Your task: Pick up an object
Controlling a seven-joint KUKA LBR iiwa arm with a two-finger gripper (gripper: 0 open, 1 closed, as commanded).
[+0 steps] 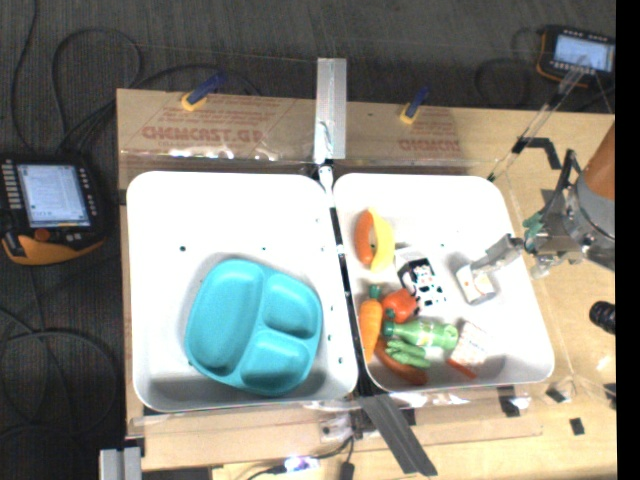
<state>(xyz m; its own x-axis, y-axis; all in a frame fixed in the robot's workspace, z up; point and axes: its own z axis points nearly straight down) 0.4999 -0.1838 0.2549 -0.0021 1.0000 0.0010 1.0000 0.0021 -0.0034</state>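
On the bench (580,168), a tan board surface, two shallow white bins sit side by side, touching along a dark central seam. A clear plastic sheet with red lettering (215,128) lies across the back of the bench, held by two blue-and-yellow clamps (200,92). A metal upright (331,108) stands at the back where the bins meet. Dark carpet (120,8) surrounds the bench, with black cables running across it. One handheld control pad (48,208) rests on the floor at the left; another (578,56) lies at the upper right.

The left bin (160,208) holds a turquoise divided plate (255,325), lying toward its front.

The right bin (450,203) holds a cluster of small toys along its left and front: a yellow and orange piece (375,238) near the seam, a black-and-white piece (422,280), a red piece (400,303), a carrot (369,323), a green piece (420,340) and a small white and red piece (470,346).

The arm enters from the right, and its gripper (478,280) sits low over the right half of the right bin, apart from the toy cluster. Whether its jaws stand wide or narrow cannot be determined, and no toy is seen between them.
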